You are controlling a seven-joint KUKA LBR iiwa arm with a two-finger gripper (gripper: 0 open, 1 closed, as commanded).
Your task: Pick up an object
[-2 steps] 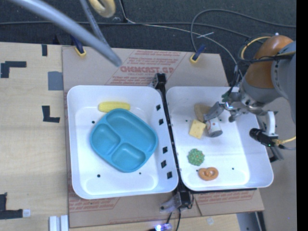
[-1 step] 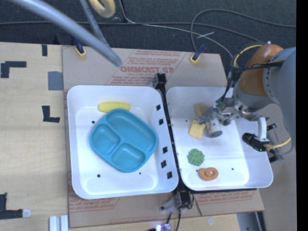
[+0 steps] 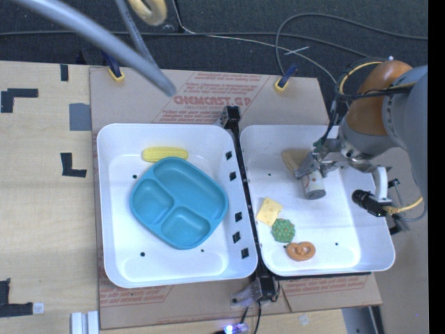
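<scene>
Left bin (image 3: 115, 186) holds a blue divided tray (image 3: 179, 202), corn cob (image 3: 165, 154) at its 12 o'clock. Right bin (image 3: 368, 256) holds cheese (image 3: 269, 211), broccoli (image 3: 283, 229), a pretzel (image 3: 300, 250). Gripper (image 3: 313, 184) is low in the right bin; its opening can't be told.

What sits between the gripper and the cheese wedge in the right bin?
Nothing visible does. The gripper is low in the right bin, and the yellow cheese wedge lies toward the divider with bare white floor between them. The broccoli and pretzel lie beyond the wedge.
</scene>
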